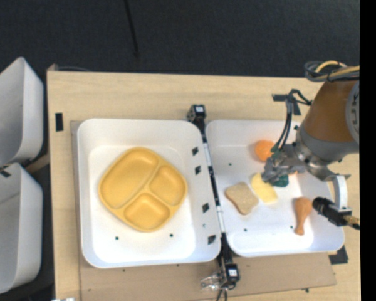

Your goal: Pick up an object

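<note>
Yellow cheese block (265, 189) in right bin (238, 140), touching bread slice (242, 197), sits directly under and just left of gripper (277, 172); cannot tell finger state; orange ball (264, 150) just above, drumstick (302, 213) lower right

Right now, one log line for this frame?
gripper: right white bin, over pale yellow block | nearby: orange ball, tan bread slice, orange drumstick | left bin: yellow divided plate

We count two white bins (88, 243), one yellow divided plate (143, 189), and four toy foods: orange (263, 149), bread slice (242, 198), cheese (265, 190), drumstick (302, 213).
</note>
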Robot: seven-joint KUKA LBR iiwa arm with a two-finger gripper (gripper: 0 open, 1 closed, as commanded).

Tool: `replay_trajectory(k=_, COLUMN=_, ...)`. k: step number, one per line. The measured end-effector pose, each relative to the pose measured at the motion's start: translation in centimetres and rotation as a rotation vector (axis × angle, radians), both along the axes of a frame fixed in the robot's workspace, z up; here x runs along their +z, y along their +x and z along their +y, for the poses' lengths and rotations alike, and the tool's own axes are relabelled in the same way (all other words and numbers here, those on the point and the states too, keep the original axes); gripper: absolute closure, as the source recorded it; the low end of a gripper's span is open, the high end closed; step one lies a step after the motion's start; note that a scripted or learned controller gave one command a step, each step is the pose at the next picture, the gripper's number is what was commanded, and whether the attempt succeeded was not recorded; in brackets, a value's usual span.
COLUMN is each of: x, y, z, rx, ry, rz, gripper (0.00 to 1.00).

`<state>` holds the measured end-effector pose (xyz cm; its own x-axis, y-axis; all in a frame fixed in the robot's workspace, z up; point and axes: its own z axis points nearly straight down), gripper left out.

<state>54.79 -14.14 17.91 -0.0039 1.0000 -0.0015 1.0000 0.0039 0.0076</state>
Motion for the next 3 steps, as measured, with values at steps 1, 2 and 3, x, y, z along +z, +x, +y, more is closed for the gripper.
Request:
replay_trajectory(k=1, x=4.4, y=0.2, z=-0.1, rx=-0.001, ry=0.0, rz=0.0, gripper=1.0)
replay_trajectory(k=2, x=9.8, y=0.4, z=-0.2, rx=0.0, ry=0.0, rz=0.0, gripper=1.0)
replay_trajectory(k=3, x=8.9, y=3.8, z=4.9, rx=0.002, ry=0.001, rz=0.005, gripper=1.0)
